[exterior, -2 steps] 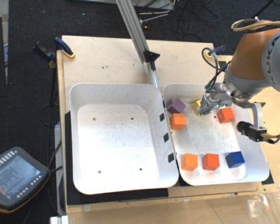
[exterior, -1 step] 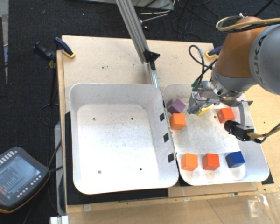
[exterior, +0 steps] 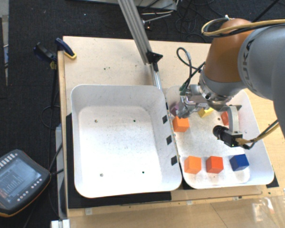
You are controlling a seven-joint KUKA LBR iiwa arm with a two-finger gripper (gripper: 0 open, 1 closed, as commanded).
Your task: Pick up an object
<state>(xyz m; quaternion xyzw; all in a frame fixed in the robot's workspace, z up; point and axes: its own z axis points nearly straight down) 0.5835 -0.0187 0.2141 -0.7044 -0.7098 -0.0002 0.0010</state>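
Note:
My gripper (exterior: 186,107) hangs over the upper left part of the right bin (exterior: 259,174). An orange cube (exterior: 181,124) lies directly below it, touching or nearly touching its tip. A small purple piece (exterior: 173,109) sits at the gripper's left, against the bin wall. On its right a yellow piece (exterior: 206,111) pokes out from under the wrist. A reddish block (exterior: 224,118) lies further right, partly hidden by the arm. Along the bin's front edge stand an orange cube (exterior: 193,164), a red-orange cube (exterior: 214,164) and a blue cube (exterior: 239,162).
The left bin (exterior: 118,137) holds only specks. A metal pole (exterior: 135,25) slants down to the gap between the bins. A black cable fitting (exterior: 226,135) hangs from the arm over the right bin. A pendant (exterior: 14,182) lies off the bench at front left.

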